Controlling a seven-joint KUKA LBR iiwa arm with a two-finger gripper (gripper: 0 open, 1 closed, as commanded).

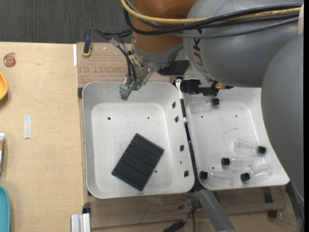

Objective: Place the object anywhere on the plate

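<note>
One fixed camera is mounted above the bench [38, 105] and looks down at a slant. It frames both white bins, the left bin [96, 178] and the right bin [270, 178], side by side in the middle and right of the picture. The bench's far edge runs near the top of the picture, with dark floor beyond. The arm [231, 33] enters from the upper right, close beneath the lens and looming large. There is no second view to compare.
</note>
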